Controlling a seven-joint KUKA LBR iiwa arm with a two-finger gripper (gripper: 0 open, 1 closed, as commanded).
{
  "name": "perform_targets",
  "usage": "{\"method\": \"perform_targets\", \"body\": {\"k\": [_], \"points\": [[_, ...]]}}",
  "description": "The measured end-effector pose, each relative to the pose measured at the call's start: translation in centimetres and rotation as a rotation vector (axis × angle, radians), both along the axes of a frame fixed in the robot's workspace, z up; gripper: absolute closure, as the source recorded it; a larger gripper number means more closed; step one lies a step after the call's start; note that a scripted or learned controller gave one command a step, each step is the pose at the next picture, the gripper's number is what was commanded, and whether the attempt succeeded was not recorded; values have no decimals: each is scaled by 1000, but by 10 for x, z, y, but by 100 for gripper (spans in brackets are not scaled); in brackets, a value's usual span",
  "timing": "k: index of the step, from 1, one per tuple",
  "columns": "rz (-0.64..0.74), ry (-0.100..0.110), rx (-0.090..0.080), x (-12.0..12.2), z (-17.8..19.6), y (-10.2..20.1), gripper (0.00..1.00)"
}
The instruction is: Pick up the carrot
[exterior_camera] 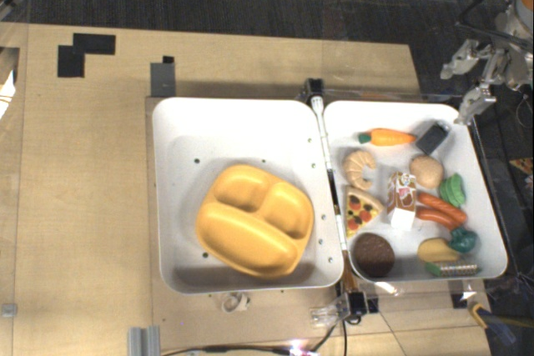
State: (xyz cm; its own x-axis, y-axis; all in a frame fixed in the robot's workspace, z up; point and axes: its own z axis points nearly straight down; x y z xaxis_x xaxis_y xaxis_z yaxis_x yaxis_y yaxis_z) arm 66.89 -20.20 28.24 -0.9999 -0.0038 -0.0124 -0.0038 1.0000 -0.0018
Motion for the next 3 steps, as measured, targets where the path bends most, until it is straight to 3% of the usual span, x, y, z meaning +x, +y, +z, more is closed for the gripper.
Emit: {"method": "perform_targets", "body": {"k": [1, 2, 3], "points": [[-22, 13, 4, -9, -137, -1, 0], [110, -6, -4, -9, -172, 28, 0], [-276, 3, 4, 3, -147, 45, 0]]}}
